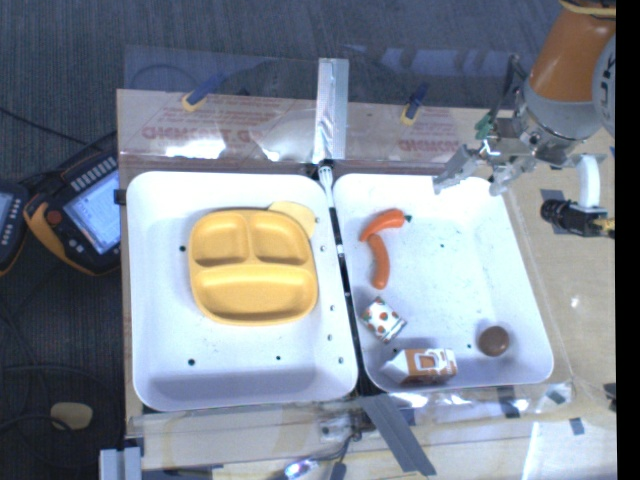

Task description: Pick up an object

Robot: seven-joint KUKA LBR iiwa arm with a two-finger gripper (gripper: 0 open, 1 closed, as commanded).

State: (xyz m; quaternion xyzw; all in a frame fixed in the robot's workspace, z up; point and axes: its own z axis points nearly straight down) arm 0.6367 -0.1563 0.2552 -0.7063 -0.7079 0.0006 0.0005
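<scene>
Two shallow white bins side by side on bench. Left bin [150, 368]: one yellow divided tray [253, 266], lying flat near centre, with pale yellow disc [292, 211] partly tucked under its far right corner. Right bin [455, 278]: orange curved sausage-shaped toy [379, 243] near far left, by the divider; small white patterned cup [383, 320] lying on its side, nearer and just below the sausage; small brown-and-white carton [430, 365] at near edge; brown ball [493, 341] near the near right corner, well apart from the sausage. Gripper [468, 175] over far right rim of right bin, jaws spread apart, nothing between them, clear of every item. Grey arm with orange band [572, 63] entering from right. Handheld pendant [75, 218] on floor left of bench; blue-and-yellow clamps [205, 92] along back board. Task status, as judged: not begun in effect; no object chosen by contact, nothing lifted. Remaining: travel over one candidate in right bin, descent, closing on it, lift. Nearest candidate to gripper: orange sausage; ball and carton farther toward the near edge.
</scene>
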